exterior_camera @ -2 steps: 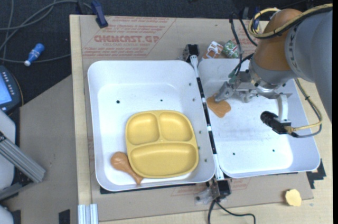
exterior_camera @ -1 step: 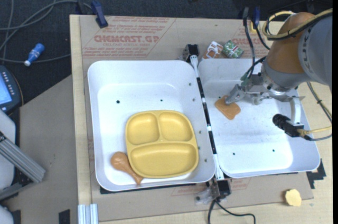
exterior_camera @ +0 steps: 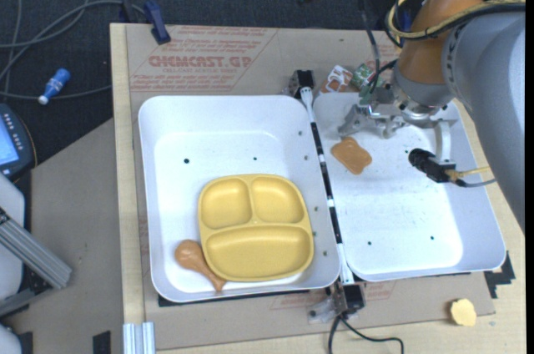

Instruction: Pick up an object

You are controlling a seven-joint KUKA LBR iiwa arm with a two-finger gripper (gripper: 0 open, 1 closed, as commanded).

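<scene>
Toast slice [exterior_camera: 351, 155] lies in right bin [exterior_camera: 417, 252], below the arm [exterior_camera: 467, 52].

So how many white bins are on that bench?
2: the left shallow white bin holds a yellow divided plate; the right shallow white bin sits beside it, under the arm. None seem hidden.
</scene>
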